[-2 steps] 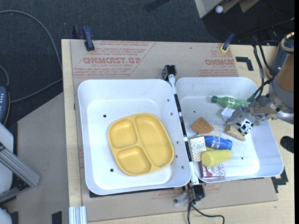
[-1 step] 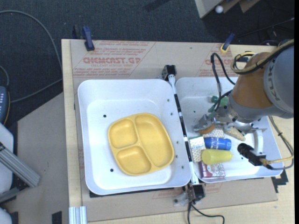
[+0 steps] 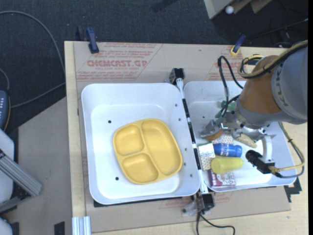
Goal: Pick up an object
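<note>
Yellow divided plate [image 3: 147,151] sitting in left bin [image 3: 93,106]. Small items crowding right bin's [image 3: 200,94] front edge: yellow piece [image 3: 226,164], blue-white bottle [image 3: 228,151]. Tool [image 3: 220,126] hovering just behind them; grip state unreadable. Nothing looking lifted yet; pick remaining.

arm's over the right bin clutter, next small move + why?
Probably a short straight descent. The gripper hangs over the right bin, just above the blue and white object and yellow object, with nothing seen between its fingers. The yellow tray sits alone in the left bin.
</note>
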